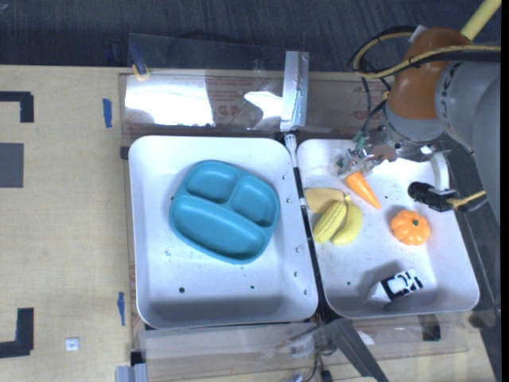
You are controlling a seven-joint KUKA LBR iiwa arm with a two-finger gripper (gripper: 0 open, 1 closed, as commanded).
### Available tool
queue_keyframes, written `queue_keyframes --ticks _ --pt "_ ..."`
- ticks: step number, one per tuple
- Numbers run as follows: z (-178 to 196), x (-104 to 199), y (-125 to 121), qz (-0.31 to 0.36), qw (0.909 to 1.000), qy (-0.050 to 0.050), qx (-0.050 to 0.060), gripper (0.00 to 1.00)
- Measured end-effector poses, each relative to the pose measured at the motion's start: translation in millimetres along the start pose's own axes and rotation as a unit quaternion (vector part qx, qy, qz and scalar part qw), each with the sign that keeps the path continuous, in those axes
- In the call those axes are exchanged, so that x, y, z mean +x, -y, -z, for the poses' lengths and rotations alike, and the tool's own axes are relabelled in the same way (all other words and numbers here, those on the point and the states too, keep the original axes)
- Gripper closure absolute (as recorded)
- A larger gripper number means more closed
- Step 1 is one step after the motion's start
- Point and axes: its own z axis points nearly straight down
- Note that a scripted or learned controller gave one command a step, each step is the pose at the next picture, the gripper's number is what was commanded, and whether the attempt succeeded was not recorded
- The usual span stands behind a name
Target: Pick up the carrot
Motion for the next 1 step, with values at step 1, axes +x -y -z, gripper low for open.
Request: queue_keyframes --ticks 1 --pt "87.2 54.9 44.3 0.066 0.9978 0.001 -0.002 1.0"
